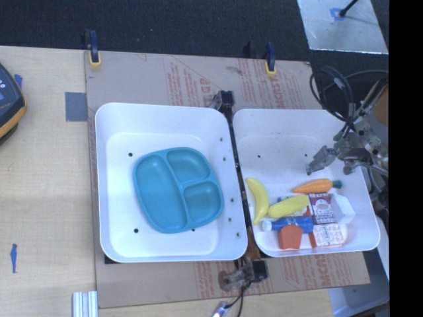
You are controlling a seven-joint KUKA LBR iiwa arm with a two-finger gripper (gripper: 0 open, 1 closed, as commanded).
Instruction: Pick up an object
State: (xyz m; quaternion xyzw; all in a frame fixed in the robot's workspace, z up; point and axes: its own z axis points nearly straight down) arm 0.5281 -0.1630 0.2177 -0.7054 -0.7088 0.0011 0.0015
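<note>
The right bin (277, 131) holds a heap of toy food along its near side. In it lie a yellow banana (258, 199), a yellow corn cob (288, 207), an orange carrot (314, 186), a blue and red piece (291, 224), a red block (289, 239) and red-and-white cartons (325, 222). My gripper (334, 163) hangs over the bin's right part, just above and behind the carrot. Its fingers (320, 159) are spread open with nothing between them.
The left bin (115, 127) holds a blue divided plate (178, 189). A black divider with clamps runs between the bins (231, 157). Dark cables (334, 88) loop behind the right bin. A dark and orange device (8, 101) sits at the far left.
</note>
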